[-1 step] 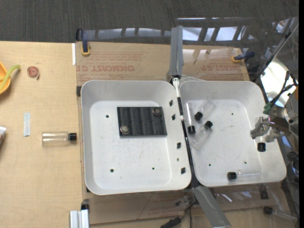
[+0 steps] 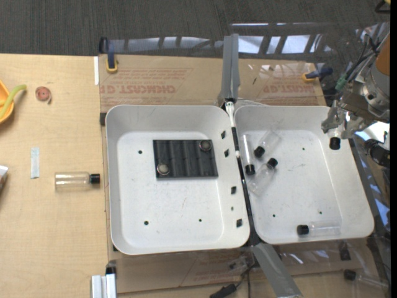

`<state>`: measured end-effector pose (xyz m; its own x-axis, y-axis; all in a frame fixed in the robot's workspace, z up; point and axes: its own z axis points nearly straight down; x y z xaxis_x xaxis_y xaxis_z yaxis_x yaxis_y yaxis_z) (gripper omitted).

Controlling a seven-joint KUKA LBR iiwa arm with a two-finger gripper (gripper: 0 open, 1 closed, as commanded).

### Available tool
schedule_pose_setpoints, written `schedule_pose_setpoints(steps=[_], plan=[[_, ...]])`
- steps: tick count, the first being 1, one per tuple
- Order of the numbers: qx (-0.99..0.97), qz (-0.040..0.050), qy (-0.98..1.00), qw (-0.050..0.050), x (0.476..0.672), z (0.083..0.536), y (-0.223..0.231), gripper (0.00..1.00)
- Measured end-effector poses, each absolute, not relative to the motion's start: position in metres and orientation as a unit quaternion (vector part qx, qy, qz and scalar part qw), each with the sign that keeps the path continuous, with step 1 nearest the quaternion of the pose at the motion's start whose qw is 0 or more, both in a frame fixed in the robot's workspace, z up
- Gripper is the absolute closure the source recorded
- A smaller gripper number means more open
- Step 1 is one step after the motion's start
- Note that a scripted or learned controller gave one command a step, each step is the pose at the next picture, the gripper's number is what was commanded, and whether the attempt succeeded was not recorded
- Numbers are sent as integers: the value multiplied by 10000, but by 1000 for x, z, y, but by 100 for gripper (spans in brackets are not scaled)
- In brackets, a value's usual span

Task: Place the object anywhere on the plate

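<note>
Claw [image 2: 335,129] hangs over the right bin's [image 2: 347,228] far right rim; whether it's wide or narrow, can't tell. Just left of it, clear black-capped vials [image 2: 259,157] lie in a loose cluster, and another vial [image 2: 317,230] sits nearer the front edge. Further left, in the left bin [image 2: 124,216], lies the dark ribbed plate [image 2: 185,159]. Beyond that, light wooden worktop [image 2: 49,241].

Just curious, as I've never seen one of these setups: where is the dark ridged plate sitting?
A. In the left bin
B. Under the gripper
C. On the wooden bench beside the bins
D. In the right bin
A: the dark ridged plate lies flat on the floor of the left bin.
</note>
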<state>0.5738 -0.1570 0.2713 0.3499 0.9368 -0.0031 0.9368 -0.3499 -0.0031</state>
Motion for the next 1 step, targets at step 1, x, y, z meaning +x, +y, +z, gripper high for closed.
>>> schedule_pose_setpoints(steps=[1], plan=[[-8209, 18, -5711, -2, 658, 336, -95, 100]])
